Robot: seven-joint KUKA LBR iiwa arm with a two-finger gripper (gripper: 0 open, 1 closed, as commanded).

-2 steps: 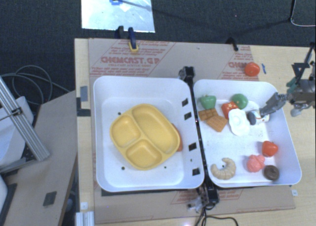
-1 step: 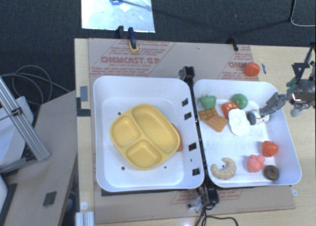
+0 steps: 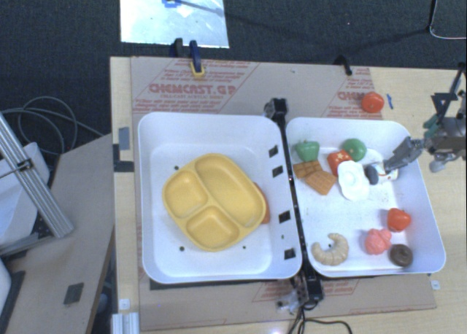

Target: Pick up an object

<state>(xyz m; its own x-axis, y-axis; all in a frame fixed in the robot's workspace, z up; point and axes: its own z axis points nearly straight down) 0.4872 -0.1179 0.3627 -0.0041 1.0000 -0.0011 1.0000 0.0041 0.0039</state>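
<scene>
The right bin (image 3: 419, 201) holds several toy foods: a green pepper (image 3: 307, 151), a green ball (image 3: 354, 149), a red piece (image 3: 338, 159), a white fried egg (image 3: 352, 180) and a brown waffle (image 3: 314, 176). Nearer the front lie a red piece (image 3: 398, 219), a pink piece (image 3: 377, 241), a chocolate donut (image 3: 400, 254) and a tan croissant (image 3: 330, 249). My gripper (image 3: 379, 172) reaches in from the right, low over the bin, its tip beside the egg's right edge. Nothing shows as held in it.
A yellow divided plate (image 3: 213, 200) lies in the left bin (image 3: 157, 179). An orange ball (image 3: 372, 102) rests on the bench behind the right bin. Black clips line the divider (image 3: 281, 172) between the bins. Cables and a silver sheet (image 3: 174, 3) lie on the floor behind.
</scene>
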